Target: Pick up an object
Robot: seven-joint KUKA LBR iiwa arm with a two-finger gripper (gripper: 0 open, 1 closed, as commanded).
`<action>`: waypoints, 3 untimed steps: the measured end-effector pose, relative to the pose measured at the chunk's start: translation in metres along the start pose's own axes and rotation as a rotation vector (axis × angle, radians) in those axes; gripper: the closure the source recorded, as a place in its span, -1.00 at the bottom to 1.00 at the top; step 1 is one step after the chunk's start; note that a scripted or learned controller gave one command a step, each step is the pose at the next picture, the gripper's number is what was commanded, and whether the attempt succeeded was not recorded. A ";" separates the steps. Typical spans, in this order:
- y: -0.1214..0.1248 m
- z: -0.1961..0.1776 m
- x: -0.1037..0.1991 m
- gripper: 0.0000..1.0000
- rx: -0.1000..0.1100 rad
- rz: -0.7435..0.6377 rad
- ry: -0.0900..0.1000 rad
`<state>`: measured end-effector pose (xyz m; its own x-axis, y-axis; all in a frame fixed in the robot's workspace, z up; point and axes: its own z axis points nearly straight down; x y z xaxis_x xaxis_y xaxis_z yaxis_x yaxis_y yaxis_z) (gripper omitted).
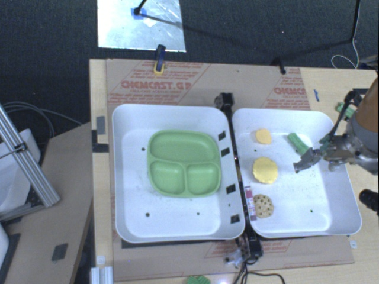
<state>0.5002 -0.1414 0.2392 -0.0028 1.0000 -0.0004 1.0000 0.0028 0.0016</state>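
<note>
Here the gripper (pixel 308 158) hangs over the right-hand bin (pixel 340 218), reaching in from the right edge, and its dark fingers are too small and blurred against the white floor to say whether they stand apart or together; nothing can be seen between them, so I would judge that no object has been picked up yet. The candidates all lie in that same bin: a green block (pixel 296 141) just beside the gripper on its upper left, a large yellow disc (pixel 265 170) a little to its left, a smaller yellow piece (pixel 263 136) above that, and a speckled cookie (pixel 263 206) lower down near the dividing wall. The left-hand bin (pixel 127 158) holds a green divided plate (pixel 183 161) (well apart from the arm, and an awkward thing to pinch anyway). The likely trouble from here is aim: the gripper sits between the green block and the big disc without being plainly centred over either, so a straight descent could close on bare floor or nudge the block aside. The flat discs, lying low, could also slip from the fingertips.
</note>
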 end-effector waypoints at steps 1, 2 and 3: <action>0.063 0.069 0.038 -1.00 0.001 -0.006 0.002; 0.058 0.159 0.045 -1.00 0.004 0.001 0.002; 0.094 0.154 0.015 -1.00 -0.004 0.002 -0.001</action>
<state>0.5945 -0.1259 0.0854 -0.0003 1.0000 -0.0018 1.0000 0.0004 0.0056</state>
